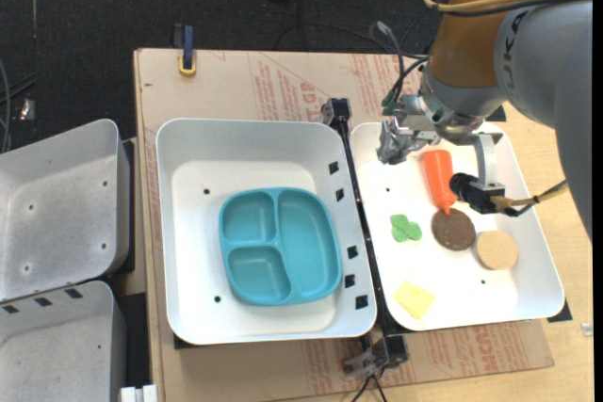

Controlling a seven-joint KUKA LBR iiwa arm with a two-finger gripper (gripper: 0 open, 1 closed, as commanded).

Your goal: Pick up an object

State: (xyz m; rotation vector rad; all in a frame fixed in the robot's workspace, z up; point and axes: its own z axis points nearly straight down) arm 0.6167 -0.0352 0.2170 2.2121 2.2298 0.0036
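The right bin (pixel 528 297) holds an orange carrot-shaped piece (pixel 438 178), a small green piece (pixel 406 228), a dark brown disc (pixel 454 230), a tan disc (pixel 496 250) and a yellow piece (pixel 415 299). My gripper (pixel 399 146) hangs over the bin's far left corner, just left of the carrot's top end. No object shows between its fingers. The grey arm with its orange band comes in from the upper right.
The left bin (pixel 179 202) holds a teal divided plate (pixel 280 246). A black divider with clips runs between the two bins. White lids lie off the bench at the left. A black cable trails over the right bin near the carrot.
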